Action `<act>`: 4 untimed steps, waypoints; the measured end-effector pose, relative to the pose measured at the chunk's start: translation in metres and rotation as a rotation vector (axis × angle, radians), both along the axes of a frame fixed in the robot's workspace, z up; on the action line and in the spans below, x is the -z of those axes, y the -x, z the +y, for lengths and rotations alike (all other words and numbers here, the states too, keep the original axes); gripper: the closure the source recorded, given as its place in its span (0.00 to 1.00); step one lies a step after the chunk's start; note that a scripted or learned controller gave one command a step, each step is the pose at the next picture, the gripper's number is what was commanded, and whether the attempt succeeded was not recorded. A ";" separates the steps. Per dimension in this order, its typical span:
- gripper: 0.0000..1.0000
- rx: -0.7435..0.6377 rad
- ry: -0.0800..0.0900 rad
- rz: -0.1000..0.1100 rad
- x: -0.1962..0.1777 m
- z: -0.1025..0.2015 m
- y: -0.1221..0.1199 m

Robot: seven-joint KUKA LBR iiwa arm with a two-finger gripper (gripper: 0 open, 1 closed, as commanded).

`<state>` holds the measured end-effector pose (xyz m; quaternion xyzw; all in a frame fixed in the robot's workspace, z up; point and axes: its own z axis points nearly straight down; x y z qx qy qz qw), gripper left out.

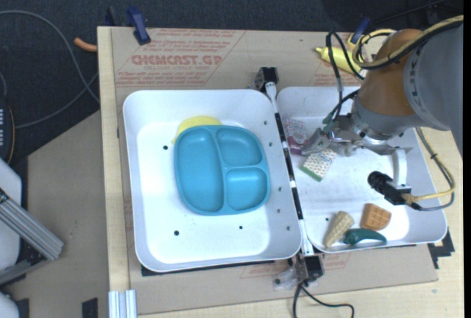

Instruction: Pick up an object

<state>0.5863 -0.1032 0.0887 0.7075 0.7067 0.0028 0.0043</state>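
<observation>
— What writing can we read?
— "CHEMCAST GP" in red on the counter (184, 57).
— And our hand (324, 140)?
— Over the right bin (419, 184), just above a green-patterned packet (319, 165); we cannot tell its fingers' state.

Bins (147, 184): white
Plate (221, 168): blue, three compartments
Item behind plate (199, 121): yellow
Pouch (318, 164): green-and-white, speckled
Cone (338, 227): tan
Waffle (376, 218): orange-brown, gridded
Toy (366, 238): teal
Arm (401, 81): grey, orange band
Table (110, 88): pale wood, red lettering
</observation>
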 end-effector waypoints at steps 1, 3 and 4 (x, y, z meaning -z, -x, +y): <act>0.00 0.000 -0.001 -0.003 0.000 0.005 0.021; 1.00 -0.001 -0.003 0.011 -0.005 -0.003 0.039; 1.00 -0.004 -0.004 0.008 -0.097 0.084 0.015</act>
